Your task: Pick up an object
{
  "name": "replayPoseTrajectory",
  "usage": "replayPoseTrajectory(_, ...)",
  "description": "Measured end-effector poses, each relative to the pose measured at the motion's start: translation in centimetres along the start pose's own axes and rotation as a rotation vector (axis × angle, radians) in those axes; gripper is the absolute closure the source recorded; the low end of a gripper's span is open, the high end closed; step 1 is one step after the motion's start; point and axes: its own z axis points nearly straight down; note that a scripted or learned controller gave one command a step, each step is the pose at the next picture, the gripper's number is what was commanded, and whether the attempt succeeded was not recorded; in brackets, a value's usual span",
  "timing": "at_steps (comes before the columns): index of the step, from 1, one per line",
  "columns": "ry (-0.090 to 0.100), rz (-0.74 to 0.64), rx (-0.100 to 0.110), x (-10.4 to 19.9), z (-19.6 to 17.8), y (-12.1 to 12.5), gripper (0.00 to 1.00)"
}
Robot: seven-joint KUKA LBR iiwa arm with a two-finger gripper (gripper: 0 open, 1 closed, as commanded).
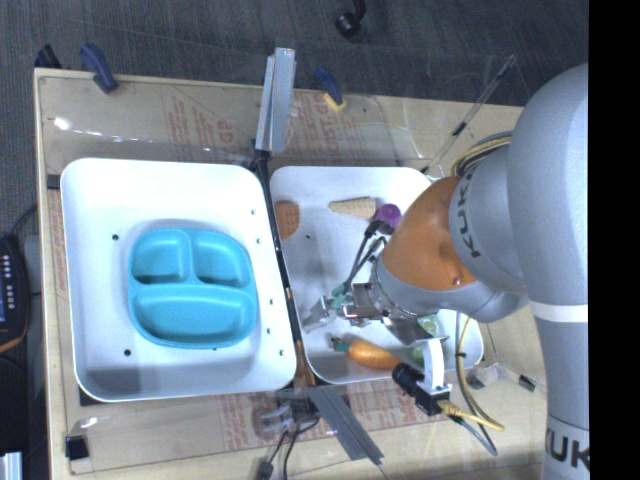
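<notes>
- Bench [150,418]: carried two shallow white bins side by side, the left bin [90,268] and the right bin [310,193].
- Left bin: held one blue divided tray [192,288], lying flat near the middle, well apart from the arm.
- Right bin: held the loose items, with the arm [520,198] reaching in from the right and covering much of its right half.
- Tool [335,310]: sat low over the near-left part of the right bin, at the end of the orange-banded wrist [425,243]. How far it was open could not be told; nothing was seen between its parts.
- Orange carrot-like piece [375,354]: the item closest to the tool. It lay just beside the tool, on its near side and a little to the right, close to the bin's near wall. Its long axis ran left to right, with a greenish tip at the left end.
- Brown piece [287,218]: lay on the far-left side of the right bin, against the dividing wall, well apart from the tool and to its far side.
- Tan piece [350,206]: lay at the far side of the right bin, long axis left to right, with a purple piece [388,214] just beside its right end.
- Judgement: the carrot-like piece was the likeliest target; the tool would need a short shift toward the near side and a grip across the short width.
</notes>
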Motion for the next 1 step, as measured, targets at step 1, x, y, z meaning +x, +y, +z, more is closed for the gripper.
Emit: replayPoseTrajectory(1, 0.000, -0.005, -0.001, 0.02, -0.98, 0.15, 1.00)
